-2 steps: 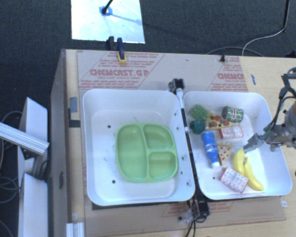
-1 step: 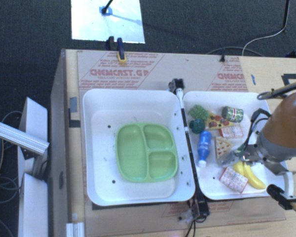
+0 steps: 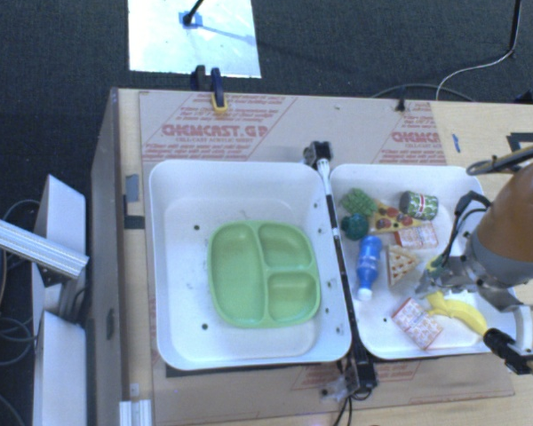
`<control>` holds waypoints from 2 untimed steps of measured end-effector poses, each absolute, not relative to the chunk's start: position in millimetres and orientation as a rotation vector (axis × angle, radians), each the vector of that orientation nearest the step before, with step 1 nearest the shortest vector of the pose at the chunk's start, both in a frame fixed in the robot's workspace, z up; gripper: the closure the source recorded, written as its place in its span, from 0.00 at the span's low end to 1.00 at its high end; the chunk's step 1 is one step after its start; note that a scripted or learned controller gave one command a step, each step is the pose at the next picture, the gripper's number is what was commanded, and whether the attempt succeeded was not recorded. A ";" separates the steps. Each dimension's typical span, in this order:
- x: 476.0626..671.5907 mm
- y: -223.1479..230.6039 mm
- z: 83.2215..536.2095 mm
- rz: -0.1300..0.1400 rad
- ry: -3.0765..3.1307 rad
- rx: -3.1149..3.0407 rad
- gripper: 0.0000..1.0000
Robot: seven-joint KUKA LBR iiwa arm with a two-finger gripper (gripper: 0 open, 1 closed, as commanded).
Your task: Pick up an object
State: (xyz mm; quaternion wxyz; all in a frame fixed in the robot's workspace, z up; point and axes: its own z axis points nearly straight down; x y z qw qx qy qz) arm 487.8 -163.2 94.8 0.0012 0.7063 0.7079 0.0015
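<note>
In the camera view, the hand (image 3: 435,282) is seen low in the right bin (image 3: 373,344), just above the yellow banana (image 3: 457,312) near the table's right front corner. Whether it is wide or narrow cannot be told. The banana should probably be pinched across its middle and lifted straight up, so the red-and-white packet (image 3: 417,322) beside it is not bumped.

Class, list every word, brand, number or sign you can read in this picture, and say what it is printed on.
"CHEMCAST GP": red print, twice, on the bench's protective sheet, partly blurred.
Green can: label too small to read.
Red-and-white packets: print too blurred to read.
Blue bottle: no legible text.
</note>
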 end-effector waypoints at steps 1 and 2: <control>487.6 -127.1 200.4 0.004 2.223 2.216 1.00; 487.4 -37.4 232.5 0.004 2.225 2.217 1.00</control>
